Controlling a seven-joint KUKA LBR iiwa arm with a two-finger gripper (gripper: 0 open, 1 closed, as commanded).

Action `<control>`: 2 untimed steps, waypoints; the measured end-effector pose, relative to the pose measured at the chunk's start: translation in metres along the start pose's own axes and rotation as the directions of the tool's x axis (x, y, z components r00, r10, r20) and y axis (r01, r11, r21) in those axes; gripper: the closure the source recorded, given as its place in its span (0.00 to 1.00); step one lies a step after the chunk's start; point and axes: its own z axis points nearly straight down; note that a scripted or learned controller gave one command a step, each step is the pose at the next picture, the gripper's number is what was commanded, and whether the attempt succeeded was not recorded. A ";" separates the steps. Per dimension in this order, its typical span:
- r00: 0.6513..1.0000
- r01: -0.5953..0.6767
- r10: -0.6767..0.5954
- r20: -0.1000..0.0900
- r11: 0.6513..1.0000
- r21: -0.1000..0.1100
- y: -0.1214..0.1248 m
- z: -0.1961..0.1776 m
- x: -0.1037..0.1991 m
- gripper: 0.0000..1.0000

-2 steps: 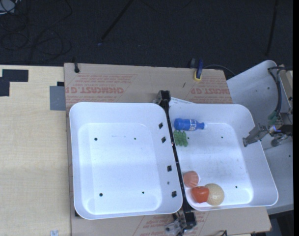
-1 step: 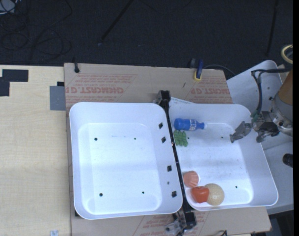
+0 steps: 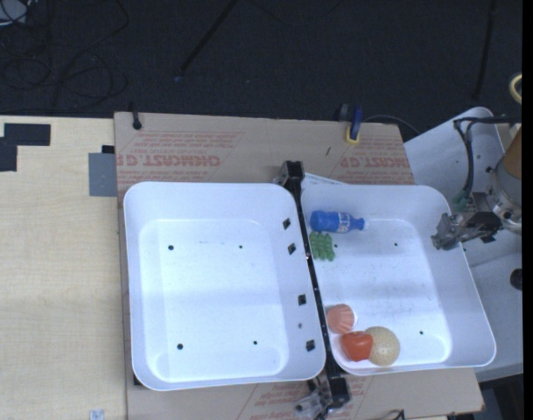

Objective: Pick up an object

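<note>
My gripper [image 3: 448, 233] sits at the right rim of the right bin [image 3: 463, 278], near the upper right corner, just over the wall. Whether it is wide or narrow: cannot tell, the tool is small and dark against the rim. Nothing visible in it.

Candidates, all in the right bin:
- blue bottle [image 3: 334, 222], lying on its side along the upper left, cap end pointing right, white label band.
- green knobbly item [image 3: 322, 248], just below the bottle, against the divider side.
- pink-orange rounded item [image 3: 340, 318], lower left.
- red rounded item [image 3: 357, 346], touching or nearly touching the pink one.
- pale yellow ball [image 3: 384, 345], just beside the red one, at the lower wall.

The left bin [image 3: 143, 234] lies well apart from my tool, across the divider.

Judgement on the step: approach not yet made. The bottle looks like the cleanest target: it lies apart from the walls with open floor on its right side. I would come in across the bin, descend over the bottle's body, and close across its short axis, not along its length. The three rounded items are crowded into the corner; a grasp there risks pushing one into another or striking the wall.

Writing: the cardboard [image 3: 205, 151] under the bins carries red print, upside down from this view, reading roughly "CHEMCAST GP"; it repeats partly at the upper right. Bottle label not legible.
</note>
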 end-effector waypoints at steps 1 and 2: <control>1.000 0.000 0.000 0.001 1.000 -0.002 0.020 0.026 0.000 1.00; 1.000 -0.001 0.001 0.001 1.000 -0.003 0.022 0.010 -0.001 1.00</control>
